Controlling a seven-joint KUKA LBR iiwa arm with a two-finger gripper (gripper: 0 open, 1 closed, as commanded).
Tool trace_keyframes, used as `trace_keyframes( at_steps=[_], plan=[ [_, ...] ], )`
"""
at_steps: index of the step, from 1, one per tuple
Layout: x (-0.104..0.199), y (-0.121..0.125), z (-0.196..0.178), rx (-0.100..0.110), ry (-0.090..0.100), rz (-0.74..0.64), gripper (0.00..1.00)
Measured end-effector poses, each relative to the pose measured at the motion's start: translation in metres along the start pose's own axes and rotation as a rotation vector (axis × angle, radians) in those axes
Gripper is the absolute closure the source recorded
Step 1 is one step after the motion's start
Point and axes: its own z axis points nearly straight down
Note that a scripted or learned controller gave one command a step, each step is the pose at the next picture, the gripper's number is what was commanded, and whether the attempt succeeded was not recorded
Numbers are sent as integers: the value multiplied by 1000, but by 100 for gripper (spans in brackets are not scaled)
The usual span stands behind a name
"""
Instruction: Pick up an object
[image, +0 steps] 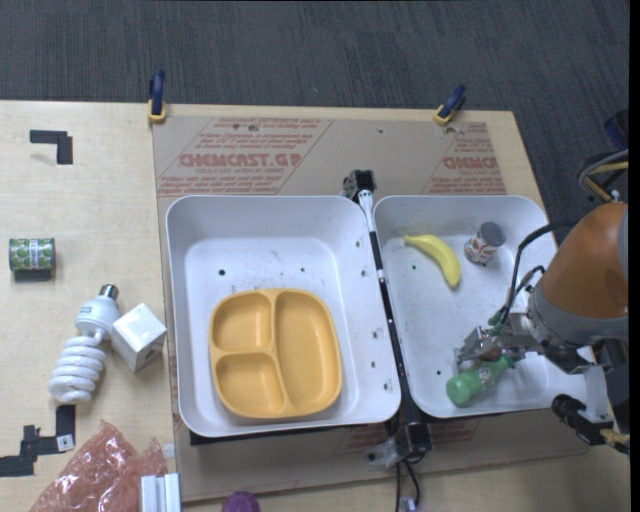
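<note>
Closest, the green bottle (474, 381) lies flat in the right bin (440, 225); the gripper (487, 348) hovers over its neck, jaws' spread impossible to tell, likely lining up a grasp.

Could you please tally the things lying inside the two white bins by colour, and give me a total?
Yellow: 2, the divided tray in the left bin and the banana in the right bin.
Green: 1, the bottle.
Grey and red: 1, the small cup.
Total: 4.

Spiral bulb (80, 354) beside white cube (139, 336), near can (31, 256)
</note>
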Motion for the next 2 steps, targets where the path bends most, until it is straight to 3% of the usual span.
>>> trace_keyframes(
  at_steps=[1,2],
  plan=[
    [-1,2,-10,-4,-1,2,100],
    [-1,2,-10,-3,-1,2,0]
  ],
)
